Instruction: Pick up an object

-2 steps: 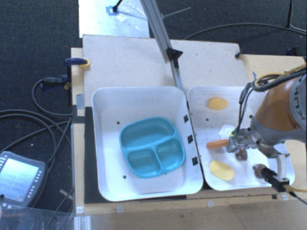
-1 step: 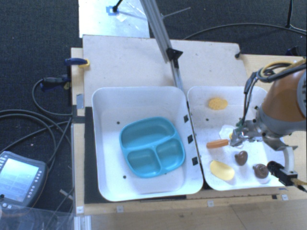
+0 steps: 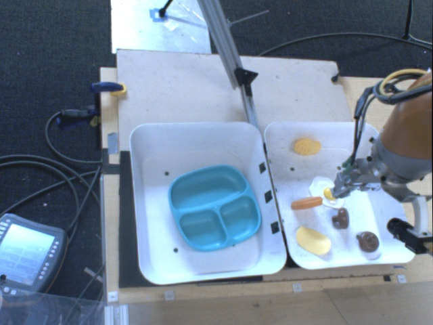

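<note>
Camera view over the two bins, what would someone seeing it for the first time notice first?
Probably the blue divided tray lying in the left bin. Next, the gripper low in the right bin, over small food items: an orange carrot, a yellow piece and two brown pieces near the front.

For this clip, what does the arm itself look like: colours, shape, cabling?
The arm enters from the right: a rounded orange band sits above a grey wrist section, with yellow and black cables looping over the top. The gripper is a small grey metal assembly above the right bin. No markings are legible.
</note>
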Robot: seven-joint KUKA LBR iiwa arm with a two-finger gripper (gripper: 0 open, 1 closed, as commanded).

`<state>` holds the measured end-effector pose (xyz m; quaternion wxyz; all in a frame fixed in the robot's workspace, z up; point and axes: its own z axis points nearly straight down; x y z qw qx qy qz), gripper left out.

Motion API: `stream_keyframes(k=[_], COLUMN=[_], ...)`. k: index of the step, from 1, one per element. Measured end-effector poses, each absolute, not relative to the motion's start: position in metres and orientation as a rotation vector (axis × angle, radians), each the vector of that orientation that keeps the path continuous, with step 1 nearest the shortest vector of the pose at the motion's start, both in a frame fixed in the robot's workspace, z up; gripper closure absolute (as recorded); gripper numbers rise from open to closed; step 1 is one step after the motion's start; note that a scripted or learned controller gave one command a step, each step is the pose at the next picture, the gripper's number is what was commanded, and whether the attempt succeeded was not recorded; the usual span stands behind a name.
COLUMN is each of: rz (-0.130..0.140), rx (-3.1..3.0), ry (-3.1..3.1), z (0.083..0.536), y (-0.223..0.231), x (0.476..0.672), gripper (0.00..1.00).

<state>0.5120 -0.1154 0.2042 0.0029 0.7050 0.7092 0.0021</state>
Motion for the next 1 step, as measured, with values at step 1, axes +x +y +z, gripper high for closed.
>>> stream_keyframes(k=[1], rz=[0.006], rx=[2.211], ry=[2.223], z=[0.2496], y=[-0.1196], x=[0.5093], gripper=[1.0])
